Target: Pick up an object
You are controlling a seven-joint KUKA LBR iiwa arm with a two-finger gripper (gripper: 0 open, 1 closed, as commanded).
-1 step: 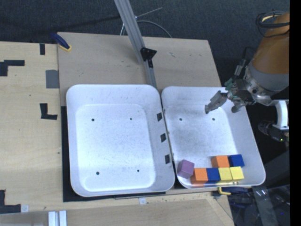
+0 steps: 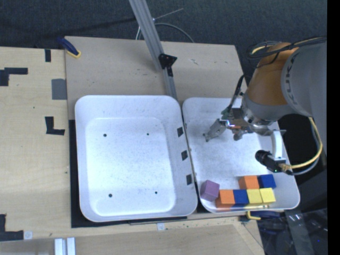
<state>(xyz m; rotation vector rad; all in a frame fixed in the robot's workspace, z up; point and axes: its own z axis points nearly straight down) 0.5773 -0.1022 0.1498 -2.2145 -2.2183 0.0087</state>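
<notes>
The gripper (image 2: 223, 130) hangs over the upper part of the right bin (image 2: 204, 110), fingers spread open with nothing between them. The arm (image 2: 281, 84) bends in from the right. The blocks (image 2: 245, 192) lie well apart from it along the bin's near edge, their row running left to right.

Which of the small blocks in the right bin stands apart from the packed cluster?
The purple block, at the cluster's left end, slightly turned, while the orange, blue and yellow ones sit packed together.
</notes>
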